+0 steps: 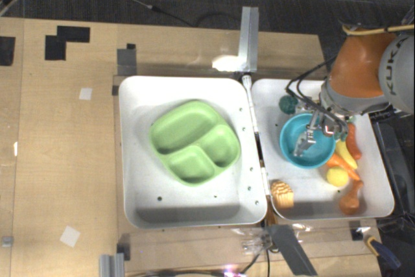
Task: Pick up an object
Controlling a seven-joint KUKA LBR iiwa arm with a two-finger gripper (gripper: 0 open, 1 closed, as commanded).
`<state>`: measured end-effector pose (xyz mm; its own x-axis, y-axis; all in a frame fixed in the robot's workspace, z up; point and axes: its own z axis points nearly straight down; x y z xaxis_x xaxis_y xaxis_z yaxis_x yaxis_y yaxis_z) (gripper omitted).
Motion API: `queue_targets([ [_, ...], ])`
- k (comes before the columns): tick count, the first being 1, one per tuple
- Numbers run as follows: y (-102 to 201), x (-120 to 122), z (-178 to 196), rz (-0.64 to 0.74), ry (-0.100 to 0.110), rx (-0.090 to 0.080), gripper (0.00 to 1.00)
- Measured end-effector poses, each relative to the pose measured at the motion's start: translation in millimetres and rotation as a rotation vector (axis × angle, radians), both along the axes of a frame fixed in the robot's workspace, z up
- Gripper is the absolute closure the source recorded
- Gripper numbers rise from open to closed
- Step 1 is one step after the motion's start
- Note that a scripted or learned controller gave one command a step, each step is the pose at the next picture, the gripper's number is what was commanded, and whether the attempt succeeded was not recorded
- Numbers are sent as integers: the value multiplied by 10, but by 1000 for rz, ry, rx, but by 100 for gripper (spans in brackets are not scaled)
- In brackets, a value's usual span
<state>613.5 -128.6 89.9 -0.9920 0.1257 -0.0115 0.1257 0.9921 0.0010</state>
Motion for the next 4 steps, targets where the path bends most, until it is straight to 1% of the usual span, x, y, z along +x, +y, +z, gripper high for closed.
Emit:
queue_targets([
  [1,233,-594,12,127,-3,-2,0],
  [2,457,-887,18,188,-8,-5,0],
  [3,346,-99,30,111,-6,-2,0],
  [4,341,-477,20,-3,-6,0,0],
])
